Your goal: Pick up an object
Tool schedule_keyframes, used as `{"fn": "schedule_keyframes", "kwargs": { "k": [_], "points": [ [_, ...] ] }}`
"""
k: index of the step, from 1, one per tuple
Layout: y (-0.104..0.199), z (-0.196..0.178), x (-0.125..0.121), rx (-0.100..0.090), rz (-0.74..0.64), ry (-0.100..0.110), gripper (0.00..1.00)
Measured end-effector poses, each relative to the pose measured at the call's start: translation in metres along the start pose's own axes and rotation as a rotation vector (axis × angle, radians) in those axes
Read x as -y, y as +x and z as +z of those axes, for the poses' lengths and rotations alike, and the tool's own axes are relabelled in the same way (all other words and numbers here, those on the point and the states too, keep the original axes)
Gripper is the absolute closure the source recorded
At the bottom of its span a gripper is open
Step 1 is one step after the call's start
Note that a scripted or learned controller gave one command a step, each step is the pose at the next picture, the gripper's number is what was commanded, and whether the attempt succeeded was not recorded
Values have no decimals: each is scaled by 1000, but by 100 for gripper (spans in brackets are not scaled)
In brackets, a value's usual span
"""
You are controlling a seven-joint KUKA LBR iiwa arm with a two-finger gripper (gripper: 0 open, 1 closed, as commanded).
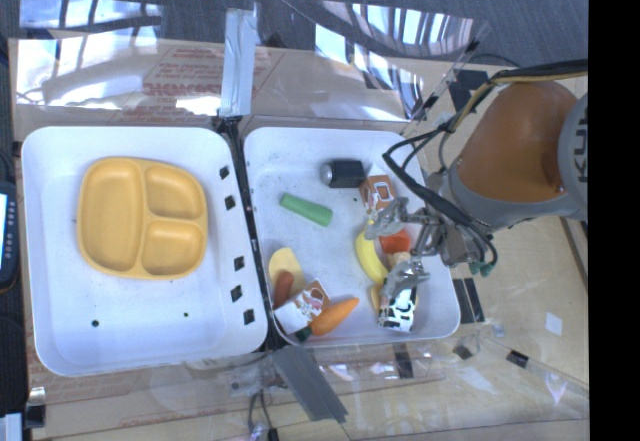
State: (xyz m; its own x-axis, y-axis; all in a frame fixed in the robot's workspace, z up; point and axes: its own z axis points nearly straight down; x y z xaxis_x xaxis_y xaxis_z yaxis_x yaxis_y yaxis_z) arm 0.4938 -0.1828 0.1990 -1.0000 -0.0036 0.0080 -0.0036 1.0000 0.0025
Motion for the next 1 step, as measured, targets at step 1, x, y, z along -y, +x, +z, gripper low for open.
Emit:
{"fn": "schedule_keyframes", "kwargs": {
  "k": [1],
  "points": [
    [-43,109,-3,7,11,3,0]
  ]
}}
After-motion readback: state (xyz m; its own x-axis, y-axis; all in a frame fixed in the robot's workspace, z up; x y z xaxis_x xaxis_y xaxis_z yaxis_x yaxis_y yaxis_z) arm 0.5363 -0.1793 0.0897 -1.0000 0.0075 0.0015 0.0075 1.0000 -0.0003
